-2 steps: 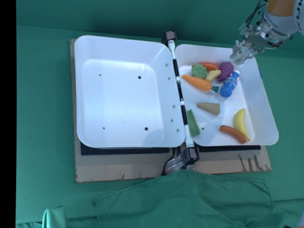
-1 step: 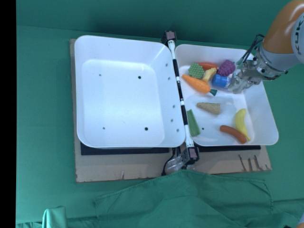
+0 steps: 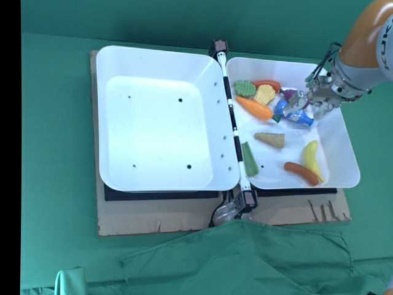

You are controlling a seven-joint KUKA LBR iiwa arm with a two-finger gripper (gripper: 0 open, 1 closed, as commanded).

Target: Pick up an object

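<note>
Two white bins seen side by side; toy food gathered in right bin [image 3: 344, 141]. Gripper [image 3: 302, 105] lowered at far side, beside blue object [image 3: 295, 116] near carrot [image 3: 255, 107]. Finger state cannot be told. Banana [image 3: 312, 158] and sausage [image 3: 301, 173] lie near right.

Green-draped bench [image 3: 55, 134], cardboard sheet [image 3: 153, 225] on it, two white bins [image 3: 116, 66] atop, side by side

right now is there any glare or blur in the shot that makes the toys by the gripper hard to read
Camera view: the left bin floor is washed out to a bright bluish white by even overhead light; shadows are soft. The carrot and banana read sharply, but the small blue item under the gripper is a blurred jumble, partly covered, so its shape is unclear.
</note>
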